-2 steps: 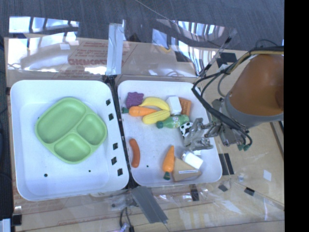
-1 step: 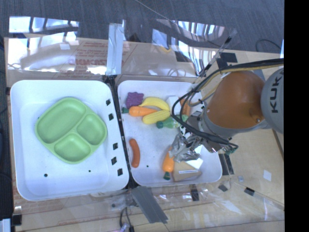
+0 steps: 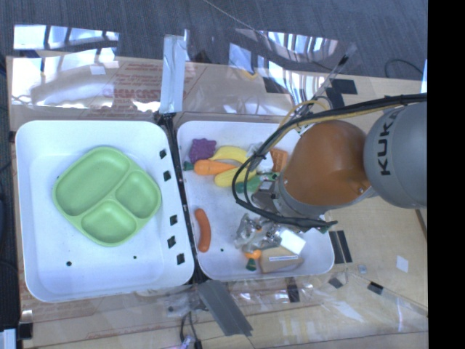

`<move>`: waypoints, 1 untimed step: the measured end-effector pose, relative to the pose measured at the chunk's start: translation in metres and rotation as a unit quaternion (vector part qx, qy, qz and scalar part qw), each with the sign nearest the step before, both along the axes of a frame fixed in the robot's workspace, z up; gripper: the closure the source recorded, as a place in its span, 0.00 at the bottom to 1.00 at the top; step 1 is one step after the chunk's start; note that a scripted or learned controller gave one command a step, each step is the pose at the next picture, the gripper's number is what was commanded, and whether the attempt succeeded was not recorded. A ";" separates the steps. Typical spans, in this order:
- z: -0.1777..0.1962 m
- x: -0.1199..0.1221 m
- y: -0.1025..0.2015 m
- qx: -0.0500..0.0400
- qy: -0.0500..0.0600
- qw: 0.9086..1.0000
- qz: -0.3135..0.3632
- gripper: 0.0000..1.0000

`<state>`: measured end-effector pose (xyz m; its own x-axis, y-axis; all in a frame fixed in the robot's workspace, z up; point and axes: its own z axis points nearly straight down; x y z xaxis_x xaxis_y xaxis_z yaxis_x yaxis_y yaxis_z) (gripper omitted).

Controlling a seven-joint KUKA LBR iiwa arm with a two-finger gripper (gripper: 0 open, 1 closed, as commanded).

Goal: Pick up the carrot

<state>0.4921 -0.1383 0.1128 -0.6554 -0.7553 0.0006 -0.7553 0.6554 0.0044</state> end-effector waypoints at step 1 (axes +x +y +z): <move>0.070 -0.012 -0.014 -0.002 -0.004 0.996 0.087 1.00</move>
